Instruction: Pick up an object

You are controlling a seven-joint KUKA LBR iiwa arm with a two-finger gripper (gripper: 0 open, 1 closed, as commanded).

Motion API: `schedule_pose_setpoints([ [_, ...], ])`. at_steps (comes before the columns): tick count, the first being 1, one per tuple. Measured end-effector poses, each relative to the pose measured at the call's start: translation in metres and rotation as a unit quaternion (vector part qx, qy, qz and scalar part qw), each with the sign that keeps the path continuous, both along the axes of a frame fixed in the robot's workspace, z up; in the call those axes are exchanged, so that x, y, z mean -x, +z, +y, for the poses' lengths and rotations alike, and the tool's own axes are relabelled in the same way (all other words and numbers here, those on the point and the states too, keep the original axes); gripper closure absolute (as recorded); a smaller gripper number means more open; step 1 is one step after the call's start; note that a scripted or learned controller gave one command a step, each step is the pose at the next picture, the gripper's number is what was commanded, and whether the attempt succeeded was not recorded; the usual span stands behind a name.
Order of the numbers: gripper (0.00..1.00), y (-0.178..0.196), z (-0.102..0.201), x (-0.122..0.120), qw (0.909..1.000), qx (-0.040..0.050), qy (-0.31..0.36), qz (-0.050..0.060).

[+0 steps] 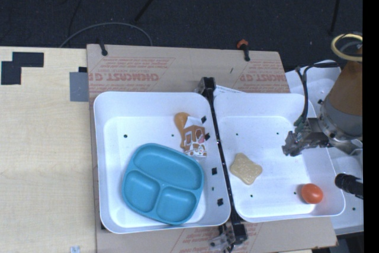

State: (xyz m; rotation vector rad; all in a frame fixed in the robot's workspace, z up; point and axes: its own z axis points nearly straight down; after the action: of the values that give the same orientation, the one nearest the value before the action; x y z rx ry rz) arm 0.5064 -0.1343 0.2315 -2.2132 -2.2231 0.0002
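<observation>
My gripper (291, 146) hangs over the right side of the right bin (266, 109), with nothing seen between its fingers. A beige, biscuit-shaped piece (246, 168) lies on the bin floor to the gripper's lower left. An orange-red ball (311, 193) rests in the bin's near right corner, below the gripper. In the left bin (112, 127) a blue divided plate (163, 183) lies flat. Above the plate sit an orange-brown piece (181, 121) and a small printed packet (194, 141) close to the divider.
A black divider strip (215, 145) runs between the two bins. Brown cardboard (177, 68) lies under them, with pale wood bench (41, 145) to the left. The grey arm (346, 103) enters from the right edge over the right bin's rim.
</observation>
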Motion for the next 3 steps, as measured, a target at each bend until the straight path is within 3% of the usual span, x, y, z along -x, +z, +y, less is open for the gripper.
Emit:
schedule_pose_setpoints([
  [2,1.00,-0.001,0.098,0.014,1.0000,0.0002,0.000,0.001],
  [3,1.00,0.003,0.143,0.009,1.0000,0.0008,0.000,0.000],
])
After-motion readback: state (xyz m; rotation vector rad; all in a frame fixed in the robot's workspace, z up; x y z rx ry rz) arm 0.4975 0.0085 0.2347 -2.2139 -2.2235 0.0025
